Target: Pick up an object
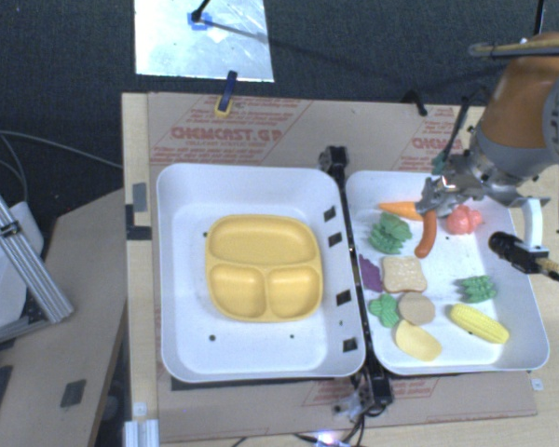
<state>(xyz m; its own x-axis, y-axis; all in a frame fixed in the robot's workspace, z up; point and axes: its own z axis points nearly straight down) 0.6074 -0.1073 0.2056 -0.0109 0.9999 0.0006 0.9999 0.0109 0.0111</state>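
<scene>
While the yellow divided tray sits in the left bin, the gripper hangs over the right bin, fingers pinching the top of a red sausage, beside a carrot and green lettuce.

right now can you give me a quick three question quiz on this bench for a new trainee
1. True or false: the yellow tray lies in the left bin.
2. Which item lies nearest the tool? A) corn cob B) sausage C) slice of bread
3. Fill in: the right bin holds toy ____.

Key
1. True; the divided tray sits in the middle of the left bin.
2. B; the sausage lies just below the tool, next to the carrot.
3. Food; vegetables, bread and corn are spread across it.
</scene>
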